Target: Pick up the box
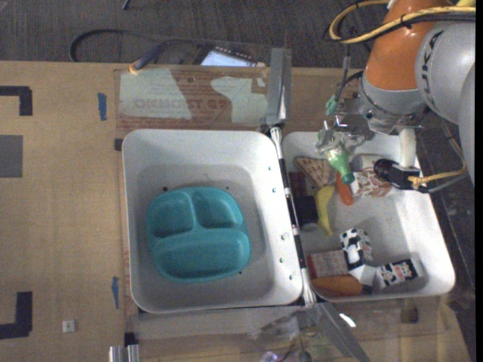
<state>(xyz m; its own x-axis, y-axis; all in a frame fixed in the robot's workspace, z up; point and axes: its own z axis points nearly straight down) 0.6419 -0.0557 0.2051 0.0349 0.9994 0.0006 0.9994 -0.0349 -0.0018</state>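
We find the gripper (337,143) above the right bin (423,225), finger state indiscernible; banana (325,208), carrot (344,189) crowd the box (330,263); teal tray (198,233) sits left.

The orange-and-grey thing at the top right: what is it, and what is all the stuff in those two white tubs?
That is a robot arm, grey with an orange band, reaching in from the right. One fixed camera looks down on the bench at a slant. At the arm's tip sits a two-finger gripper, its "hand", low over the back of the right bin.

The left bin holds a teal divided tray. The right bin holds toy groceries: a yellow banana, a small green and orange bottle just below the gripper, a black-and-white carton, a small reddish box and a few other small items. Whether the gripper holds anything cannot be made out here.
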